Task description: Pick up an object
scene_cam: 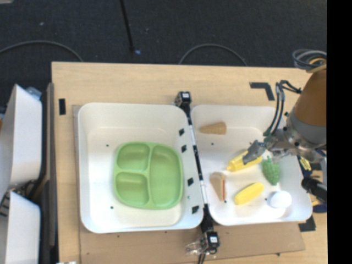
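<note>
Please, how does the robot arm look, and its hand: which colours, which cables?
The arm is grey with a broad orange band above the wrist. Thin dark cables loop beside it. The hand is a small grey and black metal piece ending in two slim fingers.

The arm [312, 106] reaches in from the right, its hand [258, 150] lowered and angled leftward.

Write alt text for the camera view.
The gripper reaches into the right bin at a yellow toy, beside a green toy, yellow corn and a white ball. The left bin holds a green divided plate.
</note>
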Controlling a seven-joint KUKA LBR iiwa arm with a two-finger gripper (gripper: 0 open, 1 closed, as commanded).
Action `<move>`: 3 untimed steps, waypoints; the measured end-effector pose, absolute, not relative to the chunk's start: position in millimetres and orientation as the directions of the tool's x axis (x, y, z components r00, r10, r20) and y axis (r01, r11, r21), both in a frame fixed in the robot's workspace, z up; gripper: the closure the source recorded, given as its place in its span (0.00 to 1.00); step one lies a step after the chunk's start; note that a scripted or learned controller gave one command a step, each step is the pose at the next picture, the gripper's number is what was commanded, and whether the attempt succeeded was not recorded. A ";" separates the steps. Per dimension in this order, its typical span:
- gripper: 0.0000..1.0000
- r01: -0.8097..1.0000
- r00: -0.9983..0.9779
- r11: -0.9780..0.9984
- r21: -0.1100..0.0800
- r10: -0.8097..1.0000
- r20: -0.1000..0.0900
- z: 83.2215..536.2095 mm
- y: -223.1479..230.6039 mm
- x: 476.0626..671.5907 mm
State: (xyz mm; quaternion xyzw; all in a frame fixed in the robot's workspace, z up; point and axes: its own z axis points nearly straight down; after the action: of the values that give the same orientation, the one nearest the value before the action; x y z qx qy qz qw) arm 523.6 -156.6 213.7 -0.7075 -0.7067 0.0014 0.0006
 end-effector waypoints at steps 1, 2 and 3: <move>0.00 1.000 0.004 -0.004 -0.004 1.000 0.000 165.0 -147.7 522.3; 0.00 1.000 0.003 -0.003 -0.002 1.000 -0.001 122.4 -145.9 519.6; 1.00 1.000 0.008 -0.008 0.003 1.000 -0.001 135.5 -146.9 521.1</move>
State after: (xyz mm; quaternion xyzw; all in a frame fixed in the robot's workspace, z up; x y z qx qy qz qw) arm 521.1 -146.9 135.5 -0.7100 -0.7042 -0.0009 -0.0016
